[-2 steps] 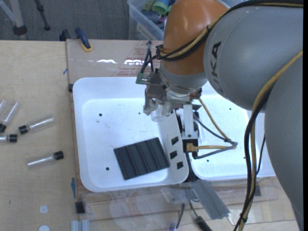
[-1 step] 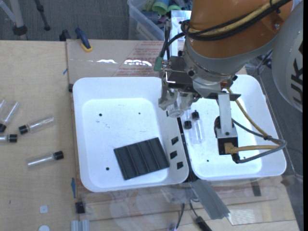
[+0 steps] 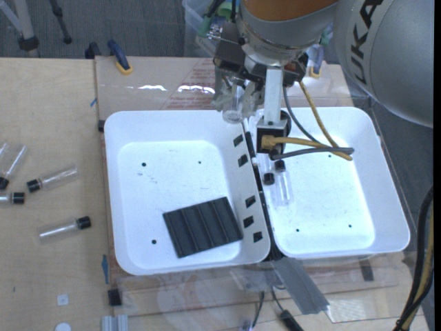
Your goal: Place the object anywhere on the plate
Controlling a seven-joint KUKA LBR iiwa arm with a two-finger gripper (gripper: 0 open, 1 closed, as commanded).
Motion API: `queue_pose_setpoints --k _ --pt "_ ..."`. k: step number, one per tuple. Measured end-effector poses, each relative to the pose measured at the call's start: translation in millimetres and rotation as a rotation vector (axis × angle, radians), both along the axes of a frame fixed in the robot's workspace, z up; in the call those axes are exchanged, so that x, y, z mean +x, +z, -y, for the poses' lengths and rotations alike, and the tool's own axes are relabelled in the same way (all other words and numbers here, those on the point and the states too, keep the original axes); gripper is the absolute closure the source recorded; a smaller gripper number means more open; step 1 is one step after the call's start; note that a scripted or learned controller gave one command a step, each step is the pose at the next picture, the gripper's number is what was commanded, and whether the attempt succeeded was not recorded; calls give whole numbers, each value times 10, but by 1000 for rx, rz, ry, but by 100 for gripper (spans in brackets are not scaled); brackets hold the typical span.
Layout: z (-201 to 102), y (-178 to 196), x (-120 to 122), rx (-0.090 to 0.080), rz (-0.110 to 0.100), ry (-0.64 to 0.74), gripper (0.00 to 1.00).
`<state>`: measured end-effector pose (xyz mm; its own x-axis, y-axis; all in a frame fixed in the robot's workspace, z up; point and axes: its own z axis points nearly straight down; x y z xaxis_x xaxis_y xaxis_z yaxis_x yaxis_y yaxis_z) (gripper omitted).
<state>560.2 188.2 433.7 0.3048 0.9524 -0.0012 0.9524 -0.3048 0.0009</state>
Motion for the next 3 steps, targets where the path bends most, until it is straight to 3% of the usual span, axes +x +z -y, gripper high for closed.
queue_pose_setpoints --k 1,2,3 --pt "-275 -1 616 0 0 103 100" --pt "-277 2 615 1 0 104 0" --pt "-303 98 616 0 4 108 100"
